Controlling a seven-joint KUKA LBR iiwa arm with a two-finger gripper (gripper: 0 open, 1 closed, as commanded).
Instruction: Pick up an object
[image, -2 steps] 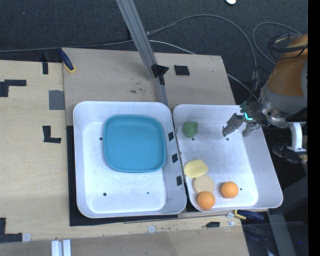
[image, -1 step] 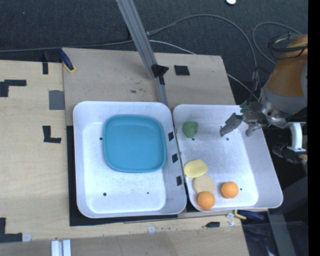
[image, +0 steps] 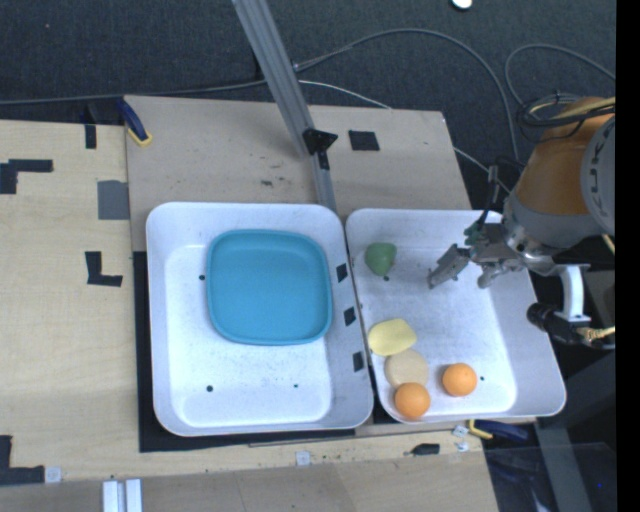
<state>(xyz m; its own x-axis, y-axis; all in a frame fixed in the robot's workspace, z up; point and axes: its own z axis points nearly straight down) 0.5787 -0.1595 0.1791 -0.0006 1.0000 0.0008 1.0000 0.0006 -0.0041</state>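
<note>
The right bin holds several small items. A green ball lies at its far left. A yellow piece and a beige round piece sit in the middle front. Two orange balls lie near the front edge, one at the left and one to its right. My gripper hangs over the right bin's far right part, fingers spread open with nothing between them, well right of the green ball.
The left bin holds a blue square plate. A grey metal post slants across the bench behind the bins. Cables loop on the dark floor at the back right.
</note>
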